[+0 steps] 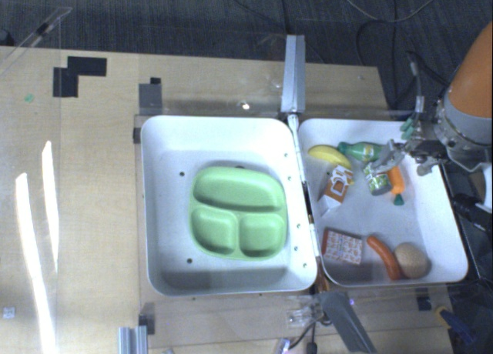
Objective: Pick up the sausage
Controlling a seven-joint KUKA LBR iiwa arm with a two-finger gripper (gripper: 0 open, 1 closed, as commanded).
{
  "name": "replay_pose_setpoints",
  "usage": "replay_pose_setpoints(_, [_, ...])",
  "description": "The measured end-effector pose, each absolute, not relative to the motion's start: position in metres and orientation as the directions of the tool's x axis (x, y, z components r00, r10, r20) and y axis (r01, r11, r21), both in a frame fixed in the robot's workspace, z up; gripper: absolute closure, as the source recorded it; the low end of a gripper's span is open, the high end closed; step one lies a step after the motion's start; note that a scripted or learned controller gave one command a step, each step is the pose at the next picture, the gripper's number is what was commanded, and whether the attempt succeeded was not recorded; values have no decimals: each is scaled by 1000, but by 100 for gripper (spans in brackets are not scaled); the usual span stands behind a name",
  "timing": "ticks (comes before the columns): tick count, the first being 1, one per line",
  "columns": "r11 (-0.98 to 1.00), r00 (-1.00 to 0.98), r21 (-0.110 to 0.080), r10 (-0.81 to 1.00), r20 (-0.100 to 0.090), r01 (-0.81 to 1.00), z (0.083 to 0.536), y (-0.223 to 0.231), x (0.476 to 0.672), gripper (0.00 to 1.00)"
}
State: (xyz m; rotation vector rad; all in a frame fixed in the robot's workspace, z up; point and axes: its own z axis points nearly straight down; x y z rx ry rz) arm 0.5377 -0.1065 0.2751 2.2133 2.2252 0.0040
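The sausage (383,256), reddish-orange and elongated, lies at a slant near the front wall of the right bin (431,225). It rests between a patterned flat packet (343,247) on its left and a brown round item (412,260) on its right. My gripper (389,161) hangs over the back part of the same bin, just above a green can (377,182) and a small carrot (397,183). It is well apart from the sausage, with nothing seen held in it.
A banana (330,155), a green bottle (358,150) and a small juice carton (336,186) lie in the right bin's back left. The left bin (162,152) holds a green compartment tray (237,212). The arm's orange band (471,83) shows at the right.
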Motion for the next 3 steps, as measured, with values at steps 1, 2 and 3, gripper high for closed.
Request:
replay_pose_setpoints(1, [217, -217, 2, 976, 0, 976, 159, -94, 502, 0])
replay_pose_setpoints(2, [207, -207, 16, 978, -6, 978, 89, -137, 492, 0])
replay_pose_setpoints(3, [339, -339, 13, 941, -6, 941, 89, -158, 492, 0])
